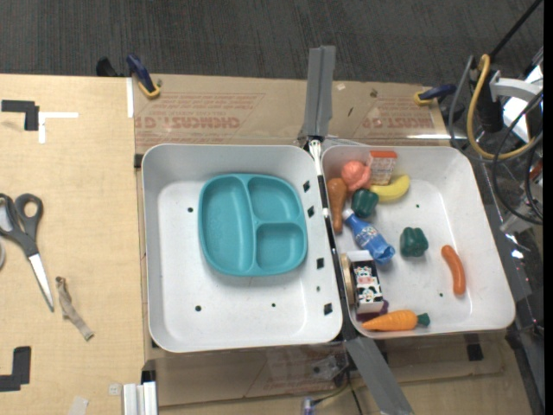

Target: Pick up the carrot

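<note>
The carrot [394, 321], orange with a green stub at its right end, lies flat along the front wall of the right bin [484, 232]. It points left to right, just below a small printed carton [366, 284].
The right bin also holds a blue bottle [369, 237], a green pepper [414, 242], an orange sausage [454, 269], a banana [390, 188], a pink item [355, 174] and a dark green piece [364, 202]. A teal divided plate [253, 224] sits in the left bin [164, 258]. Scissors [30, 240] lie on the bench at left.
</note>
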You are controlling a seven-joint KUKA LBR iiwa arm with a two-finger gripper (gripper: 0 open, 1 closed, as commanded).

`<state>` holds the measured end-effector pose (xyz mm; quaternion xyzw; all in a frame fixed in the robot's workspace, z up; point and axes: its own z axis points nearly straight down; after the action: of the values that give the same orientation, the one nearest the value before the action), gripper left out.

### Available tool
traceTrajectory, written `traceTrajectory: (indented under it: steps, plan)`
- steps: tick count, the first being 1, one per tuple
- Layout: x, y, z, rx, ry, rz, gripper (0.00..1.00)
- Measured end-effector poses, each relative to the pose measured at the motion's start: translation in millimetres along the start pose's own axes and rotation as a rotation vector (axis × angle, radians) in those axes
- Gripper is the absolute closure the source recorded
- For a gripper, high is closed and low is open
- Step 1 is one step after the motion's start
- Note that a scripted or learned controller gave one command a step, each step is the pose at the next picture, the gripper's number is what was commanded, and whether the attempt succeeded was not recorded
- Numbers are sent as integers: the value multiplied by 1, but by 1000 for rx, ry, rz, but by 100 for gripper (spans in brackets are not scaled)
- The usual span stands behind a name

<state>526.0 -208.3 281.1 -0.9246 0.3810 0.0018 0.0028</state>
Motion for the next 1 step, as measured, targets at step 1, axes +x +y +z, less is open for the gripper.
traceTrajectory:
  steps: [1]
  plan:
    - [5, 1, -48, 0, 2, -332, 100]
